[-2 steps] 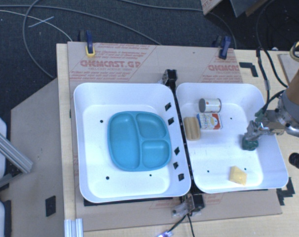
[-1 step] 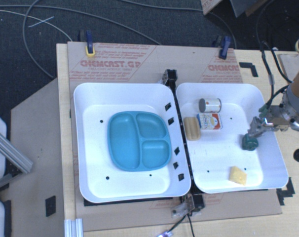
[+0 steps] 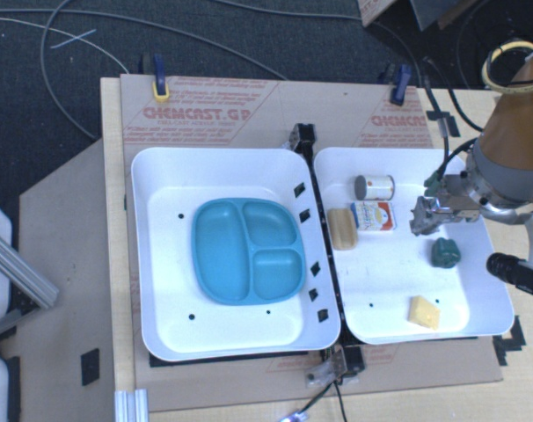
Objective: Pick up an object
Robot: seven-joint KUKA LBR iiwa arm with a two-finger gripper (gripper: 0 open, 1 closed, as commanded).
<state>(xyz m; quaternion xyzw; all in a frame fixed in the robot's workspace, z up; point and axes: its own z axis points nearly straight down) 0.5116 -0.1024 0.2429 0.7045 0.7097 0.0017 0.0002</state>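
In the right bin (image 3: 478,323) a yellow sponge-like block (image 3: 425,312) lies nearest the front rim; farther back sits a dark green lump (image 3: 444,253), with the claw (image 3: 427,217) just above it and apart from it, whether wide or narrow I cannot tell; a tan block (image 3: 342,229), a small carton (image 3: 374,215) and a can on its side (image 3: 375,186) lie beyond; the left bin (image 3: 161,315) holds a blue divided plate (image 3: 248,250).
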